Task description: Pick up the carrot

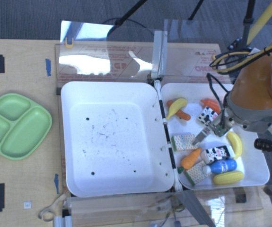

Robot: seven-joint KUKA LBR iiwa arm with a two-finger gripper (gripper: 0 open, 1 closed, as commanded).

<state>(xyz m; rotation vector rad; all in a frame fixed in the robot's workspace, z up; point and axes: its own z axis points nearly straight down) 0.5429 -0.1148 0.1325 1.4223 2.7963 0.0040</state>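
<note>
The pincer, its spread I cannot tell, hovers near the stubby orange carrot; next, descend toward seven o'clock.

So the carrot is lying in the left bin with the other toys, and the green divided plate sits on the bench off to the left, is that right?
Not quite. The camera view shows the carrot in the right bin, not the left one, lying among the other toys such as the banana. The green divided plate does sit on the bench off to the left.
</note>
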